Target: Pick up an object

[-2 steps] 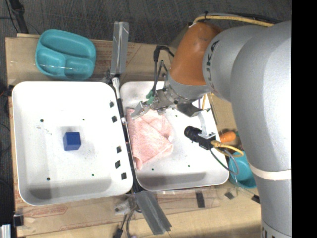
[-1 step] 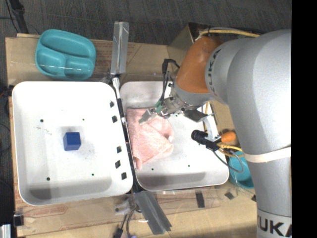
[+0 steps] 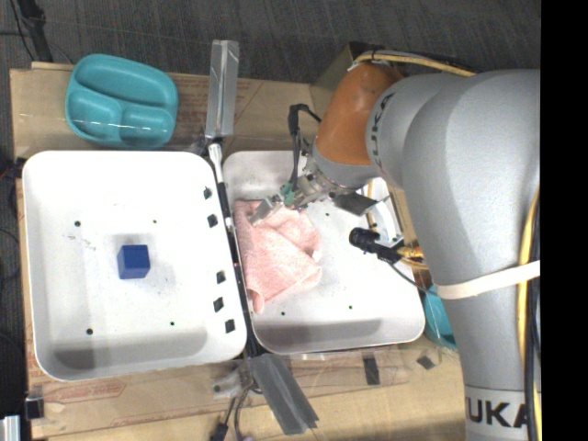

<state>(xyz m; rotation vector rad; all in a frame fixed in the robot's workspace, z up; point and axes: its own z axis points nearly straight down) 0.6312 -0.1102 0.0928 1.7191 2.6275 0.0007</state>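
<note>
Pink cloth (image 3: 278, 254): crumpled, lying in the right bin (image 3: 367, 324) against its left wall, beside the divider between the two bins. Long axis runs from the bin's upper left toward its lower middle; the upper end is bunched and slightly raised.

Gripper (image 3: 292, 194): low over the upper end of the cloth, at or just above the fabric; the cloth lies below and to the left of it as seen by the camera. Whether the tool is spread, pressed together or pinching fabric cannot be told: the wrist and its fittings hide it.

Blue cube (image 3: 134, 260): alone in the left bin (image 3: 55, 338), well apart from the gripper, across the divider.

Teal tray (image 3: 121, 98): on the bench beyond the left bin, outside both bins.

Judgement: the cloth is by far the nearer candidate; a lift would take it by its upper end, the rest trailing along the long axis.
</note>
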